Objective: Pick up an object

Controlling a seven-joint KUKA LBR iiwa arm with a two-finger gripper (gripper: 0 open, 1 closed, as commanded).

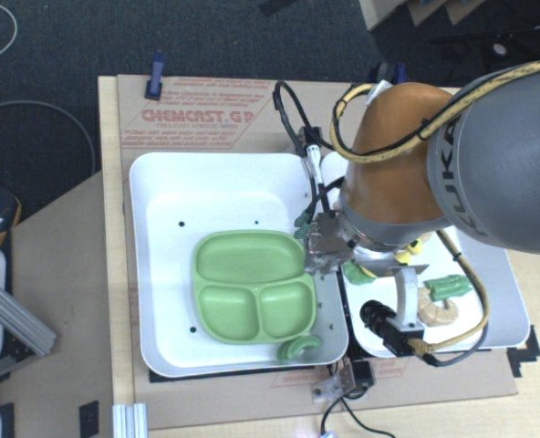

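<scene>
Arm (489, 162), grey with orange band (393, 162), is coming in from the right and covering most of the right bin (516, 322). Gripper (317, 245) is hanging over the right wall of the left bin (147, 245), about midway along that wall, where the two bins meet. From this angle the wrist is hiding the tool tip: cannot tell whether it is open or closed, nor whether it has hold of anything. Candidate objects: green divided plate (252, 286) is lying flat in the left bin, toward the near right corner, with one large compartment facing the far edge and two small ones facing the near edge. The plate's far right corner is sitting just beside the gripper; contact cannot be told. Small green curved piece (299, 347) is lying in the near right corner of the left bin, just beside the plate's near right corner. In the right bin, a green toy piece (450, 287) and a tan round piece (437, 312) are lying together toward the near edge, the tan one on the near side. A yellow bit (414, 245) is peeking out from under the wrist. Both bins are sitting on a board (197, 117) printed with red lettering; a blue clamp (154, 78) is gripping its far edge.
</scene>
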